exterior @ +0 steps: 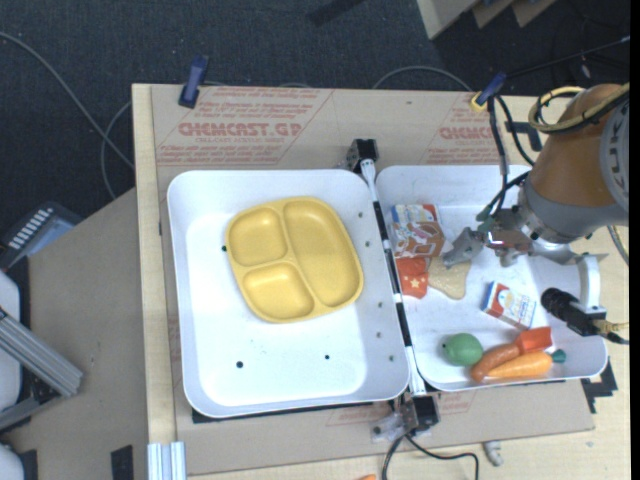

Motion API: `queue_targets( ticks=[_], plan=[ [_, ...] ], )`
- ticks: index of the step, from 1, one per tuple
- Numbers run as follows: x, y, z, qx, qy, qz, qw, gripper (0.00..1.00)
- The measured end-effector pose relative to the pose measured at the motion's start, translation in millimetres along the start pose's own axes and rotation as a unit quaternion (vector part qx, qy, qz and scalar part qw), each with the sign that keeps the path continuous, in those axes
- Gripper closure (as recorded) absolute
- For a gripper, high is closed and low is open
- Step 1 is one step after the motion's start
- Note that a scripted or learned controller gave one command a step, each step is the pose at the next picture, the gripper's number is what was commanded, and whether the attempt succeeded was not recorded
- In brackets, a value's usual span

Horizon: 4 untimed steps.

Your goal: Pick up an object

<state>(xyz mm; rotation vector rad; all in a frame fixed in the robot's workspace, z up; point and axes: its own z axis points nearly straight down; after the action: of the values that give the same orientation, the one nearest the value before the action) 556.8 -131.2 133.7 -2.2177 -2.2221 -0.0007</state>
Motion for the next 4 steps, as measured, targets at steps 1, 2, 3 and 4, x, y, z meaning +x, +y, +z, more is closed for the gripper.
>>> queue_targets(
  ticks=[1, 2, 3, 4],
  plan=[
    [-66.5, -5.1, 49.6, 0.001, -0.001, 0.001, 1.0000, 0.00],
    [26.9, 39.2, 38.3, -0.002, 0.000, 0.000, 1.0000, 0.00],
    [-62.7, 80.2, 48.5, -0.001, -0.002, 0.001, 1.0000, 0.00],
    [11.6, 110.5, 46.6, -0.002, -0.001, 0.000, 1.0000, 0.00]
  ],
)
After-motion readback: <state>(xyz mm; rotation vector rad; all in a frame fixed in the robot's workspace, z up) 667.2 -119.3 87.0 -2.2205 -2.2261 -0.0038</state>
